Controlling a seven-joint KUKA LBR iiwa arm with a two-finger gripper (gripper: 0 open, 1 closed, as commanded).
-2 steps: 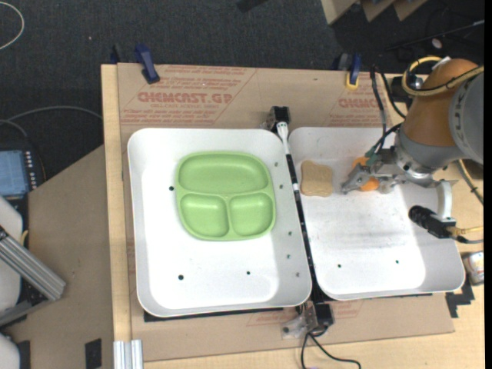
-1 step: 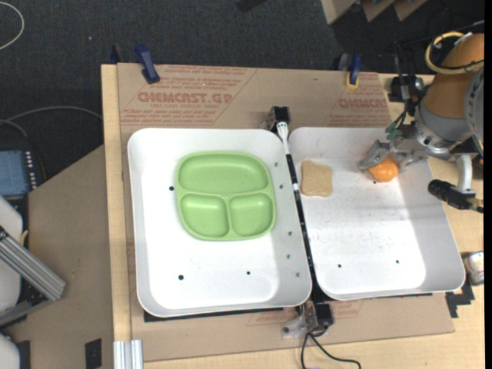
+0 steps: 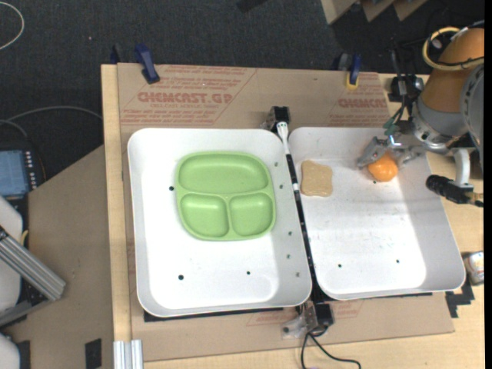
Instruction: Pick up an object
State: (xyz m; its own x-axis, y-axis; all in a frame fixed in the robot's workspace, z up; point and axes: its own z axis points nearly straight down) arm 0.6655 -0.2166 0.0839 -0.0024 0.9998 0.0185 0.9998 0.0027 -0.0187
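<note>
Arm (image 3: 450, 91) is reaching in from the right, with the pincer (image 3: 382, 154) sitting low over the upper part of the right bin (image 3: 384, 252). The orange ball-like object (image 3: 383, 168) is lying in that bin right at the pincer tips, touching or just under them; can't tell if it is actually between the fingers, and can't tell whether the pincer is released or clenched since the fingers are blurring into the object. A tan flat piece (image 3: 316, 179), looks like a slice of toast, is lying in the same bin near its left wall, apart from the orange object. Left bin (image 3: 154, 267) is holding a green three-compartment plate (image 3: 225, 195), sitting flat around the middle. Both bins are resting side by side on the cardboard-covered worktop (image 3: 231, 91).
</note>
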